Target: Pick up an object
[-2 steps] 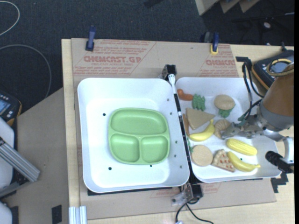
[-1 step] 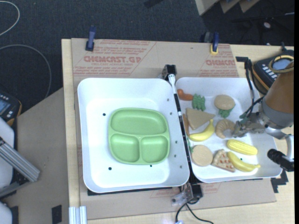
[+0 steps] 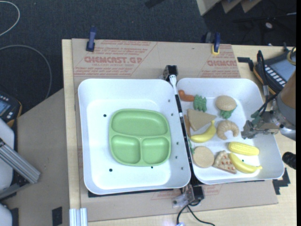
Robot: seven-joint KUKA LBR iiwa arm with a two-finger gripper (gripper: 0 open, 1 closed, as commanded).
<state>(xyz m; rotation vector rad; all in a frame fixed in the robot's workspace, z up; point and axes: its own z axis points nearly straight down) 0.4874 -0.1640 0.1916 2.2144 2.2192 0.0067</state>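
The right bin [image 3: 263,173] holds several toy foods: a burger [image 3: 226,103], a croissant [image 3: 227,128], a sandwich wedge [image 3: 200,120], a banana [image 3: 203,135], a corn cob [image 3: 243,149], a second banana [image 3: 245,165], a pizza slice [image 3: 225,162], a round cookie [image 3: 203,157], a green broccoli piece [image 3: 201,102] and an orange carrot [image 3: 186,97]. My gripper [image 3: 248,131] reaches in from the right. It hangs over the bin's right side, just right of the croissant and above the corn cob. Nothing is visibly held in it.
The left bin [image 3: 89,126] carries a green divided plate [image 3: 139,136]. A black divider clip [image 3: 171,72] sits where the bins meet at the back. Blue and yellow clamps [image 3: 91,39] hold the cardboard base. Cables and equipment lie off the bench's right edge.
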